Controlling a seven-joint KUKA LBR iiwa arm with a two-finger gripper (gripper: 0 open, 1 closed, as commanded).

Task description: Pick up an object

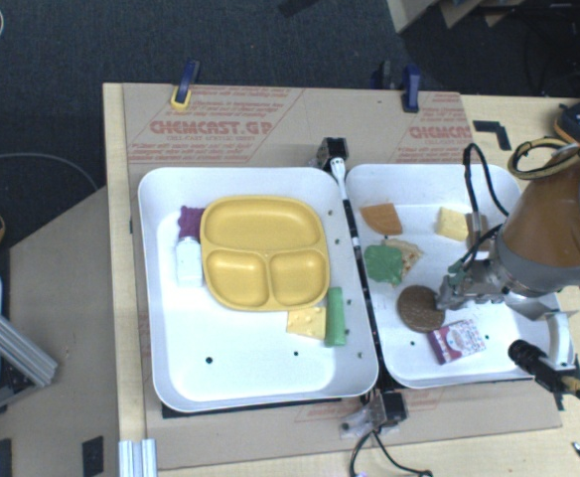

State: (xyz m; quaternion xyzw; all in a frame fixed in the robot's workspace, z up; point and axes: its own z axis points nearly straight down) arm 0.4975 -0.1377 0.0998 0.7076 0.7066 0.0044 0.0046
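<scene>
Look to the right bin [409, 192] and you find the pincer [456, 293] low over its floor, reaching in from the right on the grey arm [553, 237] with its orange band. You cannot tell how the pincer stands, since the wrist body covers it from above, and nothing shows between its tips.

The nearest pickable things sit right around it. A brown round disc [420, 307] lies just to the pincer's left, very close or touching. A small red-and-white packet [458, 341] lies just below it, toward the near rim. Further left of the disc you see a green leafy toy [383, 262], with an orange-brown wedge [381, 218] above that. A pale yellow block [452, 224] rests near the far side, above the pincer and partly behind a black cable [474, 182].

In the left bin [171, 356], well apart from the pincer, you have a yellow divided tray [265, 251], a purple piece [190, 220] and a white bottle [188, 262] at its left edge, and a yellow wedge [307, 322] beside a green stick [335, 316] below its right corner. Both bins sit on the cardboard-covered worktop [270, 117].
</scene>
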